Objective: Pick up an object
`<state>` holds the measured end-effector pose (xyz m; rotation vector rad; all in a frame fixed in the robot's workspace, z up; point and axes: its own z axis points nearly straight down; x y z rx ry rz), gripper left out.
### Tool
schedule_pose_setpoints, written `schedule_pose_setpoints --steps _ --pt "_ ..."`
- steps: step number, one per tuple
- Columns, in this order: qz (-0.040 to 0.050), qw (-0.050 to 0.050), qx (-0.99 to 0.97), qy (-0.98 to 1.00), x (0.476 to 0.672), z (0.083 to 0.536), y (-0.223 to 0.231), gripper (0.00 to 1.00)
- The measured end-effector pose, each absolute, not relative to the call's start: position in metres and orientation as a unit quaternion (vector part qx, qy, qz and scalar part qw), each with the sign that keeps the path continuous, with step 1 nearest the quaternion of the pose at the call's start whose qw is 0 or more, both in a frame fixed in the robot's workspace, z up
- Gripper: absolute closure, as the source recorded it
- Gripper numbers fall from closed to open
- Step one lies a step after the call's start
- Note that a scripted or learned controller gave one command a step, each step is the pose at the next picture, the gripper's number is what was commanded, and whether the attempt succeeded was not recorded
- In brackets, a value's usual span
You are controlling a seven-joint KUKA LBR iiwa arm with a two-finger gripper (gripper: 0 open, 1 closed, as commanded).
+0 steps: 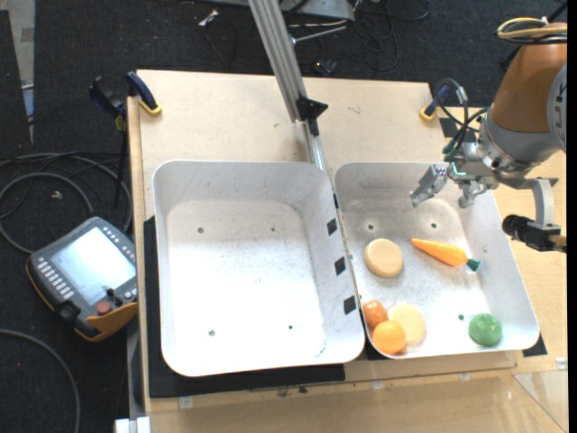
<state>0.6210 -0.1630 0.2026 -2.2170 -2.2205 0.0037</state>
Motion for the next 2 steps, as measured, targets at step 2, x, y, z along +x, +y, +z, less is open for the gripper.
schedule_pose_setpoints --steps 2 --pt "0.0012 0.001 -0.706 -0.708 0.626 0.16 -0.159 0.0"
